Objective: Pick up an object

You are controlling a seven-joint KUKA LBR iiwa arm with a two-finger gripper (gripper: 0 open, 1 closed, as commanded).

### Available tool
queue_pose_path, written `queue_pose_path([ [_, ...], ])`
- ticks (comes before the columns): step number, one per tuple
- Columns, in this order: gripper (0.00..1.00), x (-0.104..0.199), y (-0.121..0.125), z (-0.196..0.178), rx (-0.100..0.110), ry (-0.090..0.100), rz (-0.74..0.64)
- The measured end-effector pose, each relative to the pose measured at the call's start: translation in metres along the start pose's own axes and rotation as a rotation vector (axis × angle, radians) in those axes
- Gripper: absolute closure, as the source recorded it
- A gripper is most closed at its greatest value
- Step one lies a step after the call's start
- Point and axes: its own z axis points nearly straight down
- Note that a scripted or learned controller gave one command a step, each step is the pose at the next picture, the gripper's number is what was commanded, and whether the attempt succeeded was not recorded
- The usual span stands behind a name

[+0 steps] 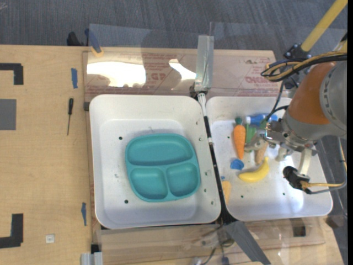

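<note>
Two white bins sit side by side across the middle of the frame: the left bin (105, 148) carries a teal divided tray (162, 166), and the right bin (276, 203) holds a small cluster of toy items at centre right. In that cluster an orange carrot (239, 138) lies upright in the picture, a yellow banana (255, 173) curves just below it, a small blue piece (236, 164) sits between the two near the carrot's lower end, and some blue and green bits (253, 120) lie above, too small to name. The gripper (276, 139) hangs low over the right side of this cluster, at the end of the grey arm (331, 104) with its orange band, which enters from the right edge. How its jaws stand cannot be told from this slant, since the wrist body covers them, and nothing can be seen held between them. Judged from this, the pick is not yet done: every item appears to lie on the bin floor. The reach into the bin looks made, and what remains is a firm close on one item, most likely the banana or what lies beside it, and then the lift.
</note>
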Motion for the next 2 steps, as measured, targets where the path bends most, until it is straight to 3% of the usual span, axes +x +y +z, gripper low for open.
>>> queue_pose_path([
  [1, 0.00, 0.005, 0.057, -0.111, 0.004, -0.003, -0.253],
  [2, 0.00, -0.012, 0.042, -0.007, 0.003, -0.002, -0.262],
])
